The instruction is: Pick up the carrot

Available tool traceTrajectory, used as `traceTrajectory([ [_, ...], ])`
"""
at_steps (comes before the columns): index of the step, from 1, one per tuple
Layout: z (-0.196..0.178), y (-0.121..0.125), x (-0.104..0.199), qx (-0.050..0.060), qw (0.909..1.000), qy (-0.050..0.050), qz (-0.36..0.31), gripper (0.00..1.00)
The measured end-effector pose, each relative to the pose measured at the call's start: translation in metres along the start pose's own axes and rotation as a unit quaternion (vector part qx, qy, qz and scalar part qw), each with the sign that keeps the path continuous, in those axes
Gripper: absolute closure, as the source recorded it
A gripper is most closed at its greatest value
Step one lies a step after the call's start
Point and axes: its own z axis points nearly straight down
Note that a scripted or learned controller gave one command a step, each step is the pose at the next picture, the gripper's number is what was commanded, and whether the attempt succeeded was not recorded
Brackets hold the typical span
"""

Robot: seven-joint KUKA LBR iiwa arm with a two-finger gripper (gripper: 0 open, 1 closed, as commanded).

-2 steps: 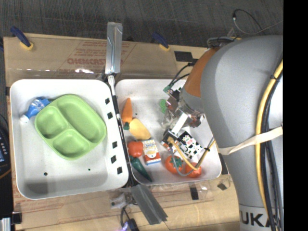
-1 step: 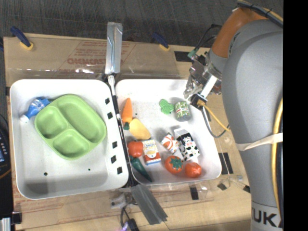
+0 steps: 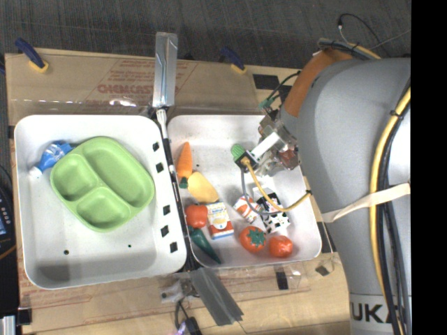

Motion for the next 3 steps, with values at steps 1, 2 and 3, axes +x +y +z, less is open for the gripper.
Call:
traceTrajectory([
  [1, -0.087, -0.002, -0.008, -0.005, 0.9986, 0.0, 0.053, 1.0],
  [2, -0.218, -0.037, -0.006, -0.006, 0.9975, 0.0, 0.071, 1.0],
  [3, -0.317, -0.008, -0.042, -0.006, 0.9998, -0.001, -0.017, 1.0],
])
